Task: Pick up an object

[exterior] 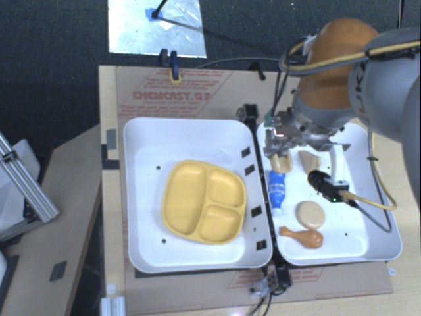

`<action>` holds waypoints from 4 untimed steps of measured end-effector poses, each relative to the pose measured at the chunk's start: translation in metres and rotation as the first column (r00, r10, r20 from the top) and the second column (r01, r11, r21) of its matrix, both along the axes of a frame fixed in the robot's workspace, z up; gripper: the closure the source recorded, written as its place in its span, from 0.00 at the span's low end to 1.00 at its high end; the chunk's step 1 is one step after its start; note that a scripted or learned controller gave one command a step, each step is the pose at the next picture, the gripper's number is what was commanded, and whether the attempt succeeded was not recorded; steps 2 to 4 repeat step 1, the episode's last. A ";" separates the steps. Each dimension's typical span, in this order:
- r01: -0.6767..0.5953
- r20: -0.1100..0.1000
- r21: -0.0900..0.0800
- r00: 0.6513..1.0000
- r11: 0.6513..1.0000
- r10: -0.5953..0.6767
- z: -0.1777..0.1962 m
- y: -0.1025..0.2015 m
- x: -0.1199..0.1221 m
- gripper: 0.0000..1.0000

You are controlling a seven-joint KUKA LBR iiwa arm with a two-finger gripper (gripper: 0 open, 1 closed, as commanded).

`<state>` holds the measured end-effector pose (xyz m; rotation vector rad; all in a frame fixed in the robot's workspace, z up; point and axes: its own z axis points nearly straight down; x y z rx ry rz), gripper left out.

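Gripper [284, 151] low over the right bin [368, 242] — its opening and hold can't be told.

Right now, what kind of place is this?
Probably a robotics lab's pick-and-place bench: a robot arm reaches over two white bins, one holding a yellow divided plate, the other toy food.

— What sits where on the desk [79, 176]?

— Two bins side by side. The left bin [148, 143] holds a divided tray [204, 201], lying near its middle.

— And the right bin [368, 236]?

— A tube [277, 189] lies along its left wall. Just right of the tube's near end is a round piece [310, 214], and in front of that, a drumstick-shaped piece [304, 236]. The gripper [281, 151] hangs over the far left part, above the tube's far end — the arm [342, 64] comes in from the right.
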<state>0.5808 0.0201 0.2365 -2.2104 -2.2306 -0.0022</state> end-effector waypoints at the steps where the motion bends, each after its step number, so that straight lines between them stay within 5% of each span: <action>1: -0.001 -0.001 0.000 1.000 1.000 0.001 0.002 0.057 -0.018 1.00; 4: -0.001 -0.001 0.000 1.000 1.000 0.001 0.002 0.057 -0.018 1.00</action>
